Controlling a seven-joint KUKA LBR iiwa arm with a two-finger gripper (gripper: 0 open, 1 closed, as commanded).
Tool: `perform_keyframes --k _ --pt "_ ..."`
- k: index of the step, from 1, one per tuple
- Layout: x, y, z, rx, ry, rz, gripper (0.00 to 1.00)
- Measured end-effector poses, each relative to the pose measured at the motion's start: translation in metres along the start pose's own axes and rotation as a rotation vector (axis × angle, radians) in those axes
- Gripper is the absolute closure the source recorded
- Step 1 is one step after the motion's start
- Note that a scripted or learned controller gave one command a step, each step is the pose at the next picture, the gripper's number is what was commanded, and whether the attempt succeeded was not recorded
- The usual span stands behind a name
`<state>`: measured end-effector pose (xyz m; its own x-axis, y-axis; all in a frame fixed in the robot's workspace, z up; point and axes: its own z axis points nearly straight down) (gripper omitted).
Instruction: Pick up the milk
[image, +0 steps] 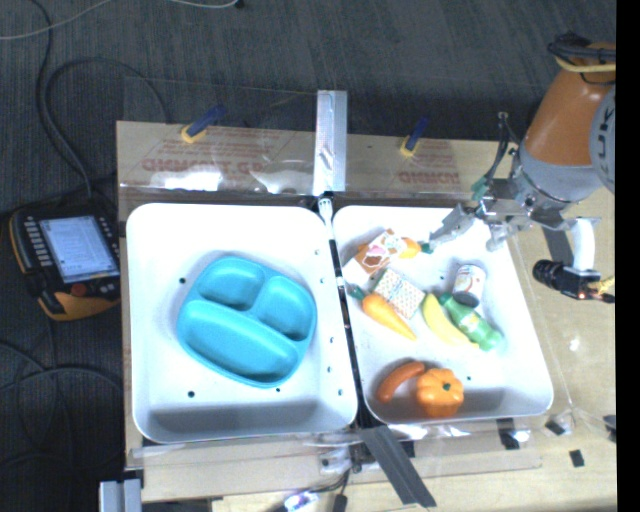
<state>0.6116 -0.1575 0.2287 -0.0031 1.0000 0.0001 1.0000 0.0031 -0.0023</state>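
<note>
The milk (377, 253), a small white and orange carton, lies tilted in the back left part of the right bin (535, 365). My gripper (466, 236) hangs over the back of that bin, to the right of the carton and not touching it. Its fingers are spread apart and open, with nothing between them. The left fingertip (436, 238) comes closest to the carton, a short gap away. The grey and orange arm (565, 125) comes in from the upper right.
The right bin also holds a checkered box (401, 292), a carrot (385, 312), a banana (436, 319), a green bottle (474, 324), a can (468, 279), a pumpkin (439, 392) and a red-orange sausage shape (397, 376). A blue divided plate (247, 318) lies in the left bin (150, 400).
</note>
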Motion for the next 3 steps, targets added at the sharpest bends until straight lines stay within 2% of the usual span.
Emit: perform_keyframes --k 1,2,3 --pt "-0.014 -0.015 0.039 -0.001 -0.001 -0.248 0.00" --pt "0.037 0.015 0.134 -0.002 -0.001 -0.321 0.00" --pt "0.040 0.042 0.140 0.028 -0.001 -0.462 0.00"
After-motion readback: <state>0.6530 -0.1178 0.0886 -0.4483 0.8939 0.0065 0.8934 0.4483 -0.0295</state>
